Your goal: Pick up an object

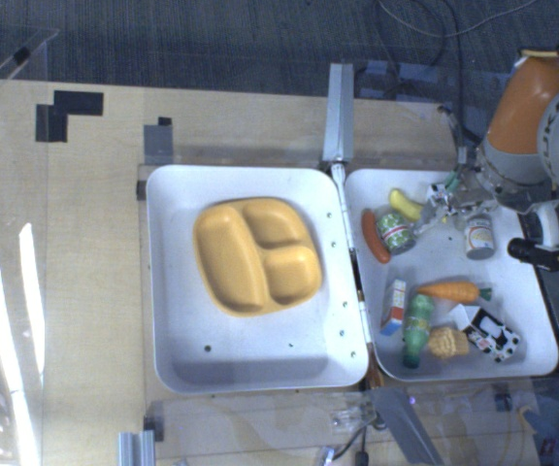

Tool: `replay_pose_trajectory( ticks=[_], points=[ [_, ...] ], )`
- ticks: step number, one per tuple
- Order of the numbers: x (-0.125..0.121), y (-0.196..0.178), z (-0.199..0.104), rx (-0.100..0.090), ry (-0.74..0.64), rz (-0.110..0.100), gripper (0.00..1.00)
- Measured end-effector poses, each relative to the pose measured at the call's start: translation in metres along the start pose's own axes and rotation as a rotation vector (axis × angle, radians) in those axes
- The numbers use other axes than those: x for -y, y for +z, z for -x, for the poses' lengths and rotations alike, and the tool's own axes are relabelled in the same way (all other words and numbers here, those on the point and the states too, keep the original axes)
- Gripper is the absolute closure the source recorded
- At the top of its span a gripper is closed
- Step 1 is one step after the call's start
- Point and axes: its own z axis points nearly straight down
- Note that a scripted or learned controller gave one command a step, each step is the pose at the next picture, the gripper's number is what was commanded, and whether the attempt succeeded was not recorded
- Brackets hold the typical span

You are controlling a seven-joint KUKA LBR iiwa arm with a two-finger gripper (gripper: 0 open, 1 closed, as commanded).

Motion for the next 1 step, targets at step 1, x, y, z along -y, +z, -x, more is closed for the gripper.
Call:
replay_pose_trajectory(
  ticks=[1],
  points=[
    [0.0007,0.0087,0.006,0.017,-0.267,0.016,0.0]
  ],
)
